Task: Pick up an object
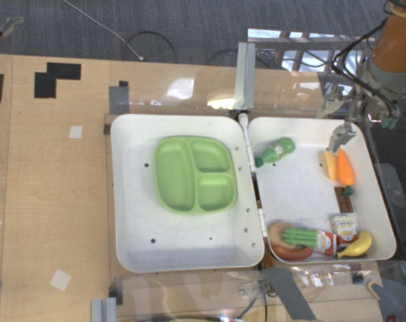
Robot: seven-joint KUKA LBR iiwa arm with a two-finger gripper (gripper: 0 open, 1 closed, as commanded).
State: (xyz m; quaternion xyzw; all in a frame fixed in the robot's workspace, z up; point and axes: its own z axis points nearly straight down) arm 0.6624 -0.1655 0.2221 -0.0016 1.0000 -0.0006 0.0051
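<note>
Two white bins sit side by side on my tabletop (48, 200), and I take them left to right. My left bin (132, 247) carries a green divided plate (194, 174): stiff moulded plastic by the look of it, light, but broad and flat, so I judge only its rim would give me a hold.

My right bin (303, 186) has the likelier pickings. A green bottle (275, 151) lies on its side near the dividing wall; I judge it light, hard and smooth, liable to roll, best taken across its body. Along the near wall lies a heap: a sausage (291, 251), a green bunch (305, 237) on top of it, a small carton (343, 227) and a banana (358, 246), all touching or overlapping. I take them for toy food, light and rigid. The carton bears print, too small for me to read.

Furthest right is the carrot (346, 168), beside a yellow piece (331, 166), near the far right wall. I judge it light, stiff, slightly slippery and tapered; across its thick middle is the place.

My pincer (341, 137) hangs just above the carrot's top end, pinching nothing; whether it is spread or pressed together I cannot tell.
</note>
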